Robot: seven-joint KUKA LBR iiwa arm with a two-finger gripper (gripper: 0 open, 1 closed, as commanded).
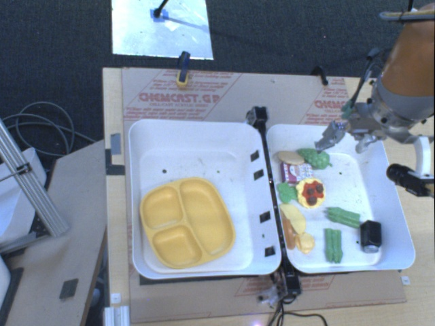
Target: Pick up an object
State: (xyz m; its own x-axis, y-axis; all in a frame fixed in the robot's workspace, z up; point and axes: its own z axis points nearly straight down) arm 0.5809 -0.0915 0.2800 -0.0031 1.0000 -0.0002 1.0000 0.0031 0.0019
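Yellow divided tray fills left bin; toy food crowds right bin.

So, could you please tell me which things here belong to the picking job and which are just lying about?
Belong to the job:
- tool
- right bin
- toy food pile: green leafy piece, pizza slice, green beans
- small black block

Just lying about:
- left bin
- yellow divided tray
- yellow clamp
- cables
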